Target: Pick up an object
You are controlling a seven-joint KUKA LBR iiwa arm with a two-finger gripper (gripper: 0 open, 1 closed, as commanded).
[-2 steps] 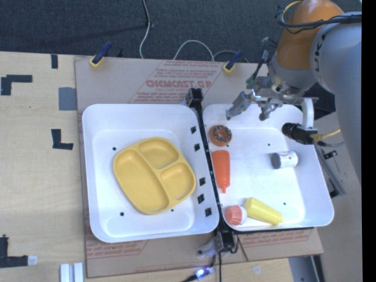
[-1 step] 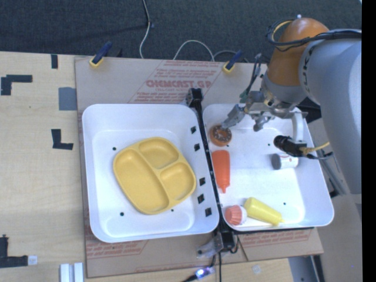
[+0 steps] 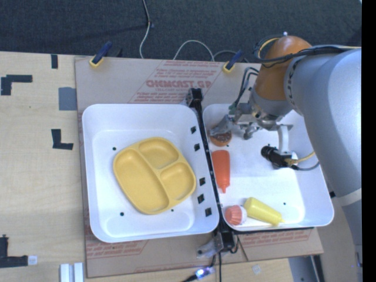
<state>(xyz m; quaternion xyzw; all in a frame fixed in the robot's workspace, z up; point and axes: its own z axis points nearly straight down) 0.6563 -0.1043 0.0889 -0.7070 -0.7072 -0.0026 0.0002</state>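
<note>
Claw (image 3: 226,128) sits low over the upper left corner of the right bin (image 3: 317,213), close against the divider between the two bins. Whether it is open or closed I cannot tell from this angle; my wrist hides most of it. A small round brown item (image 3: 221,138) lies directly beneath the tip, touching or nearly so, and I judge this to be my intended pick, since I am lined up over it and over nothing else.

Other candidates in the same bin: an orange carrot-shaped piece (image 3: 221,169) lying along the divider just below the brown item, a yellow wedge (image 3: 262,211) near the lower edge, and a small pink-and-white piece (image 3: 234,215) beside it. These lie flat and apart from my reach.

The left bin (image 3: 94,122) holds a yellow divided tray (image 3: 154,174), resting flat at its centre.

Concern: the brown item sits tight to the bin wall, leaving little room on that side.
</note>
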